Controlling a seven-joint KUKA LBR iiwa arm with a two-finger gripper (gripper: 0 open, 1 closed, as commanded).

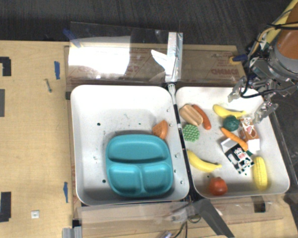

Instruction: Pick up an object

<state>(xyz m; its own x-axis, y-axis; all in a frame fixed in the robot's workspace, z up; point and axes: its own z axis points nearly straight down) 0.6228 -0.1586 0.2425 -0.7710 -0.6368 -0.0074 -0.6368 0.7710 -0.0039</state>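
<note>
My gripper (251, 103) hangs open over the back right corner of the right bin (280, 148), with nothing between its fingers. Just below it lie a small yellow banana (226, 111), a dark green vegetable (232, 122) and a red and white carton (248, 131). Further forward are a carrot (232, 135), a black and white milk carton (238, 155), a corn cob (260, 172), a larger banana (203, 162) and a tomato (218, 186). A hot dog (194, 115) and a green bumpy ball (190, 132) sit near the divider.
The left bin (89, 118) holds a teal divided plate (139, 163) and an orange fruit (160, 129) at its right wall. A clear plastic sheet (119, 58) lies behind the bins. The arm's cables (258, 46) hang above the right bin's back edge.
</note>
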